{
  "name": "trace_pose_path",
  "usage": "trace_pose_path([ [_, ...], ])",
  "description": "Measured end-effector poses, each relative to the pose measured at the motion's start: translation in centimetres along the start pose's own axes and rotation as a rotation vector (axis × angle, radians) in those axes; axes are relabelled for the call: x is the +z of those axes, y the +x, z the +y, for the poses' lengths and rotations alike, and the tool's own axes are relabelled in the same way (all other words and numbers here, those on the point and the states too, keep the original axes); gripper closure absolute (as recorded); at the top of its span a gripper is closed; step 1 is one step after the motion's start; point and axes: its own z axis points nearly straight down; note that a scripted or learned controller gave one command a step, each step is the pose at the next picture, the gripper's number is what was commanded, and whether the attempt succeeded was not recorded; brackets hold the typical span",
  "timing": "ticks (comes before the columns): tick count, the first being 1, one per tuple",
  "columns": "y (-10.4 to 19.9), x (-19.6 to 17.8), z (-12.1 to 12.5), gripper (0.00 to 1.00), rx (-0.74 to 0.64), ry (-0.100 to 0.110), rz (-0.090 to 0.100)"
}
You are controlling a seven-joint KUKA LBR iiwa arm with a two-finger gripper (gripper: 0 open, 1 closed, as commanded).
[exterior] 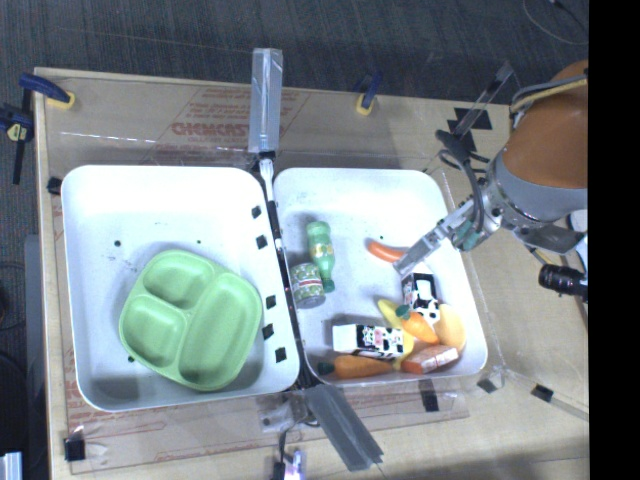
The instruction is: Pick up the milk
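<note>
I see a green tray in the bin well left of my gripper. Nearer, a green bottle lies leftward; the milk sits below, crowded by carrots against the bin wall. Whether the gripper grasps anything, I cannot tell.

Red print runs across the bench, far left of the gripper and farther from the camera, above the left bin; the letters are too blurred to read. The bottle, left of the gripper, wears a label with marks too small to make out. The milk, just below it, bears cow patches (no legible words).
</note>
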Motion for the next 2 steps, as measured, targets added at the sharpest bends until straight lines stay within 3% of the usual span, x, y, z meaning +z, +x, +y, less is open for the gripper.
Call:
trace_pose_path([
  [1, -1.6, -2.7, 1.9, 0.00, 0.028, 0.000, 0.000],
  [2, 1.4, -2.2, -2.9, 0.00, -0.014, -0.001, -0.001],
])
